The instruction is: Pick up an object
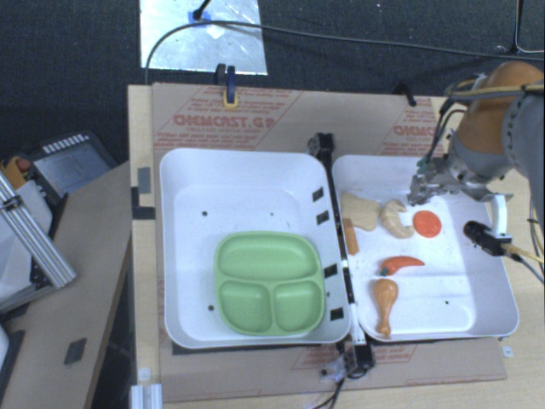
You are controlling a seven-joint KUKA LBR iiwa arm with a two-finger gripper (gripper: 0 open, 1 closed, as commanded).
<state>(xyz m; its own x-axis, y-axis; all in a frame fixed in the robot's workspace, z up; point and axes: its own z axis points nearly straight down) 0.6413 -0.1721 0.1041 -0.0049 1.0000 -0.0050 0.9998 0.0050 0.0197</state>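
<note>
1. Grey and orange-banded, the arm (494,118) reaches in from the right and bends down over the far part of the right bin (490,309).
2. Its gripper (420,192) hangs low above the bin floor, just beyond the orange disc (427,223) and the pale curved piece (395,219); whether it is spread or closed cannot be told from this angle, and nothing is visibly held.
3. Other candidates for picking lie in the same bin: a tan wedge (363,212) near the dividing wall, a thin orange stick (349,237) beside that wall, a red chilli (402,265) in the middle, and a drumstick-shaped toy (385,304) toward the near edge.
4. A green divided tray (269,281) sits in the near half of the left bin (183,228).
5. Both bins rest on a cardboard sheet (255,118) printed with red lettering, laid over a pale wooden bench (94,254).
6. Dark carpet (68,49) lies beyond, with a shiny metal plate (203,20) and black cables across it.
</note>
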